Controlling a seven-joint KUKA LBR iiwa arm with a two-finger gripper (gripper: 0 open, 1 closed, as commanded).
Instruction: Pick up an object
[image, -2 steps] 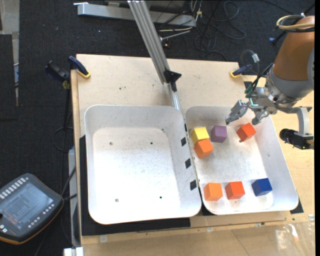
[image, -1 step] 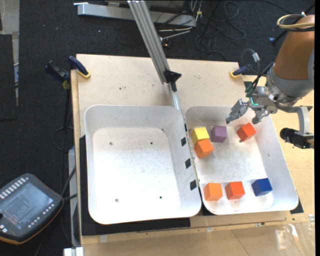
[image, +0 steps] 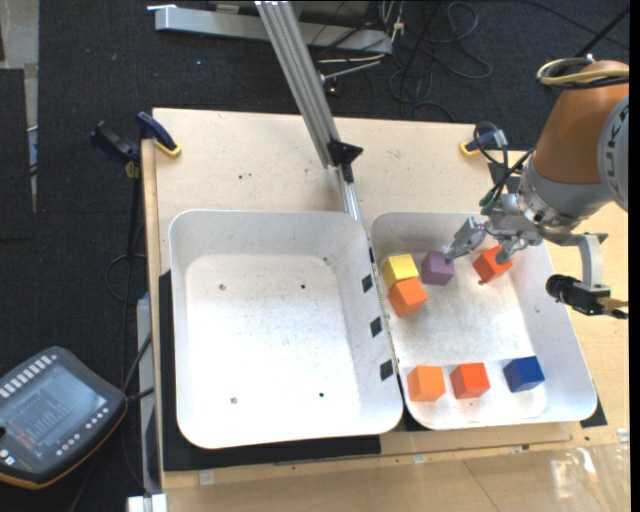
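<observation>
- The grey arm (image: 580, 140) with its orange band is reaching in from the right and is hanging over the far part of the right bin (image: 560, 345).
- The hand (image: 487, 250) is spreading its fingers (image: 464, 240) wide, released, with nothing between them.
- One finger is pointing down toward the purple cube (image: 437, 267), and the other is sitting just above the red-orange cube (image: 490, 265); whether either is touching a cube is not clear.
- The purple cube is lying on the floor of the right bin, just beside a yellow cube (image: 401, 268).
- The yellow cube is touching an orange cube (image: 408, 295) in front of it, close to the bin's left wall.
- Three more cubes are sitting in a row along the near side of the right bin: an orange block (image: 427, 382), a red-orange block (image: 470, 380) and a blue cube (image: 523, 373).
- The left bin (image: 190, 300) is lying beside the right one on the pale surface (image: 250, 160).
- A metal pole (image: 305, 85) is slanting over the surface from the far side.
- A pendant with a screen (image: 55, 415) is resting off the surface at the near left.
</observation>
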